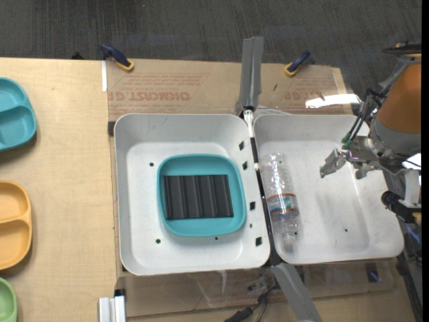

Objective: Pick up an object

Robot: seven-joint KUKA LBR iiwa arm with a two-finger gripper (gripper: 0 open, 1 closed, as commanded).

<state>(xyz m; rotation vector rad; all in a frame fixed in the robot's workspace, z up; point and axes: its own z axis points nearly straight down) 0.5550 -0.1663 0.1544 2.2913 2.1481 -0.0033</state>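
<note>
Hand (347,161) open with nothing in it above the right bin (375,247), clear bottle (281,193) lying by the bin's left wall, teal tray (201,196) in left bin (134,200)

Dark grey carpet floor (167,12), pale wood bench (60,200), brown cardboard sheet (174,89) held by 2 clamps (117,57)

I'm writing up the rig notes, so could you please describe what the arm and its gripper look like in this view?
The arm enters from the right: an orange band above a grey wrist section, with thin dark and green cables running along it. The gripper is small, metallic grey and angular, with two thin fingers, on a silver bracket. Finer markings are too small to read.
</note>
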